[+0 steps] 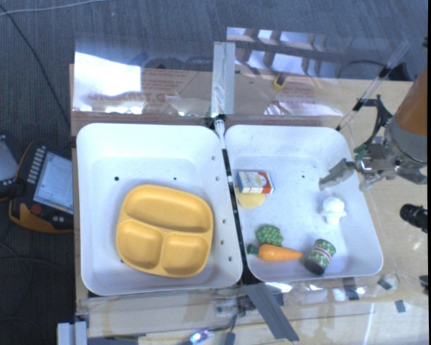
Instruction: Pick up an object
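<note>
Hovering claw — just above the white object.

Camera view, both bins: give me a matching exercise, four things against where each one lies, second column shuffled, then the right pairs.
Things:
1. yellow tray
2. carrot
3. small carton
4. white ball

Places:
A. right bin, near the divider, on a yellow disc
B. left bin
C. right bin, towards its right wall, below the end effector
D. right bin, near its front edge, beside a green can

Pairs: 1-B, 2-D, 3-A, 4-C
</note>
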Action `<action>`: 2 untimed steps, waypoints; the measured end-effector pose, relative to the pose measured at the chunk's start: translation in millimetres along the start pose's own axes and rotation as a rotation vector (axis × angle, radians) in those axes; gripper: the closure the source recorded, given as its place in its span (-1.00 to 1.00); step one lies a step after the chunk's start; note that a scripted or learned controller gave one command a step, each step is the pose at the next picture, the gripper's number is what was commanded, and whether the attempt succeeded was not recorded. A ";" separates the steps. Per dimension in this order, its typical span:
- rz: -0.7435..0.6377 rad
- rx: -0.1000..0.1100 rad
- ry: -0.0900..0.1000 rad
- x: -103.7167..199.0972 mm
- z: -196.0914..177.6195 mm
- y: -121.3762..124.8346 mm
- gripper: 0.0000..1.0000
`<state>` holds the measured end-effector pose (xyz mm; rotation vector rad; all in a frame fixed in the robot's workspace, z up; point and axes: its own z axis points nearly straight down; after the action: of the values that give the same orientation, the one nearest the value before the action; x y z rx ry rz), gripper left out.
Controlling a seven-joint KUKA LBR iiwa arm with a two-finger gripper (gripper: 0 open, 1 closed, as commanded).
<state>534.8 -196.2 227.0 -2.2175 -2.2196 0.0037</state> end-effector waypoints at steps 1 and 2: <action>-0.156 0.000 0.000 -26.8 85.8 35.0 -1.00; -0.178 -0.008 0.006 -19.3 128.8 39.2 -1.00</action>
<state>573.4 -215.3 98.1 -2.0127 -2.4087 -0.0129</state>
